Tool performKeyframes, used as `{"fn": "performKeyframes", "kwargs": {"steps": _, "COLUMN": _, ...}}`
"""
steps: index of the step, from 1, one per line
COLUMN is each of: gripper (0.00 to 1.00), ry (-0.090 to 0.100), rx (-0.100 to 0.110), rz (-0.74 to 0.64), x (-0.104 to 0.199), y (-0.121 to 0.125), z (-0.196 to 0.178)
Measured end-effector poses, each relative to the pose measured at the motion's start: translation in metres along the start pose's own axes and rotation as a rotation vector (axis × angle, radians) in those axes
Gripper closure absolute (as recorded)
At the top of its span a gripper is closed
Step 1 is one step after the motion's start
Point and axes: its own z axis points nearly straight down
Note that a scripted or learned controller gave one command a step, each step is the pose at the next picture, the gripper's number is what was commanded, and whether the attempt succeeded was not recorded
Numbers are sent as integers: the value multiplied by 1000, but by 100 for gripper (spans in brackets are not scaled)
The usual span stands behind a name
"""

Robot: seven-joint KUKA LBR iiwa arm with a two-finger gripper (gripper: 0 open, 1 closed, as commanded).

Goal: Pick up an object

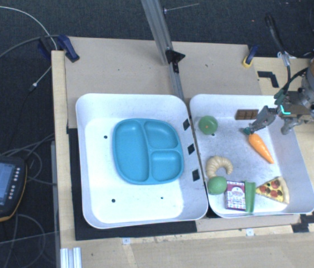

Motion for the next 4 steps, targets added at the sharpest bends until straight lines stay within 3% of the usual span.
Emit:
{"fn": "performKeyframes", "kwargs": {"steps": 3, "gripper": 0, "ry": 2, "rx": 7, "rz": 1, "x": 6, "y": 3, "z": 172}}
{"fn": "performKeyframes", "kwargs": {"steps": 4, "gripper": 100, "ry": 0, "rx": -2, "rz": 0, "x": 5, "y": 5, "z": 157}}
